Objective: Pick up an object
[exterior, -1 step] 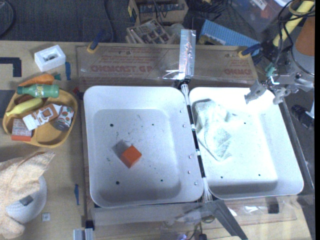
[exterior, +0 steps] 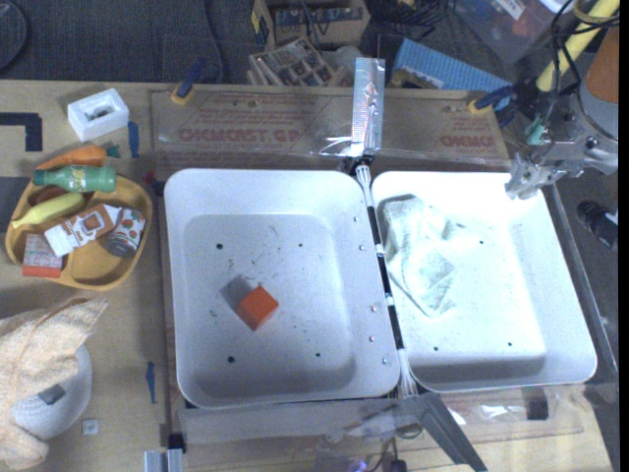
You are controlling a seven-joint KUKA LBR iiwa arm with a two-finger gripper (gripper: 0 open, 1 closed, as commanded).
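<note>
I see two smooth white plastic bins [exterior: 197,205] with a slight sheen, the left one scuffed. In it lies a matt orange block [exterior: 259,307]. A crinkled, translucent plastic bag [exterior: 421,254] glistens right of that block. The worktop [exterior: 128,362] looks like pale wood.

Two bins side by side, a block [exterior: 257,307] in the left bin [exterior: 197,205], a crumpled bag [exterior: 421,254] in the right bin [exterior: 511,362] against its left wall, gripper [exterior: 524,179] above that bin's far right corner
</note>
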